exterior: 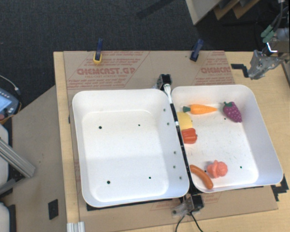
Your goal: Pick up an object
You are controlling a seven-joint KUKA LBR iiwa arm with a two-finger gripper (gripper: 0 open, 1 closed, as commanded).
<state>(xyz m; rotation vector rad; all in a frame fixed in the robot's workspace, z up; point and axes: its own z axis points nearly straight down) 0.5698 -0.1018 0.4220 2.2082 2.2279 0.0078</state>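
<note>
The right bin [259, 133] holds several toy foods. An orange carrot [201, 109] lies near its far-left corner, with a purple bunch of grapes [232, 111] to its right. A yellow piece [184, 120] and a red pepper [189, 135] rest against the left wall. Near the front lie an orange-brown sausage [201, 176] and a pink piece [217, 169]. My gripper [259, 65] hangs at the upper right, outside the bin past its far-right corner, well away from all the objects and with nothing in it.
The left bin [122, 147] sits beside the right one, their walls touching along the middle. Clamps, yellow-blue [98, 52] and blue [197, 50], grip the board's far edge. Cables and hardware [274, 32] crowd the upper right.
</note>
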